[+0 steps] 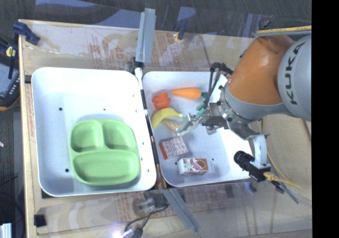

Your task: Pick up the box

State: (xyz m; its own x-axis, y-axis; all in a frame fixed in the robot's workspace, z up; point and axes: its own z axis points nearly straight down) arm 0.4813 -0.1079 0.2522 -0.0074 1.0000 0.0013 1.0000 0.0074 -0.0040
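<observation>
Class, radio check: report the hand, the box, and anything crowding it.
Hand low in right bin, over banana; grip unclear. Box lying free near front wall. Red packet just beside it, apart.

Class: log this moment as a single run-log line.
task: pick up box | claw: over banana | box: flat in right bin, untouched

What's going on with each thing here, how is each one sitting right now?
Box: lying flat in the right bin, untouched.
Red packet: flat, beside the box.
Banana: lying by the gripper.
Carrot: lying at the bin's far side.
Orange pepper: resting next to the banana.
Green tray: flat in the left bin.
</observation>
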